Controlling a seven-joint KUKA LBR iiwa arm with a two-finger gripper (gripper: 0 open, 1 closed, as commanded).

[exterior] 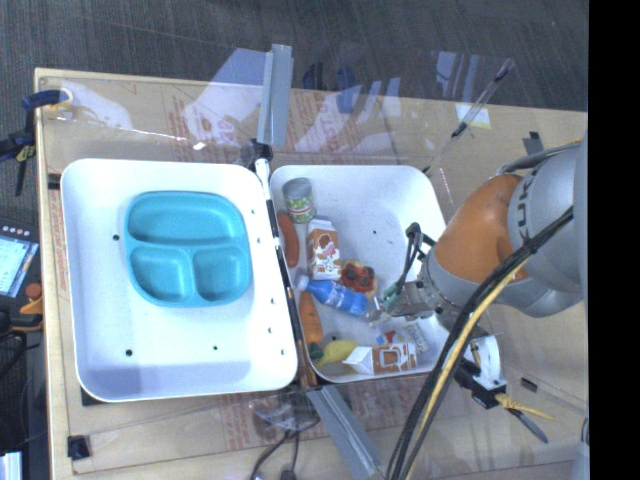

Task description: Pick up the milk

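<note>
While the gripper is lowered into the right bin near its right wall, it cannot be told how it is set. The milk is stood near the left wall, beside a can.

Robotics lab, we judge: plywood bench under clear sheeting, two white bins, loose cabling, grey carpet.

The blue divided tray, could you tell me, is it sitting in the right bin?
No, the blue divided tray lies in the left bin.
</note>
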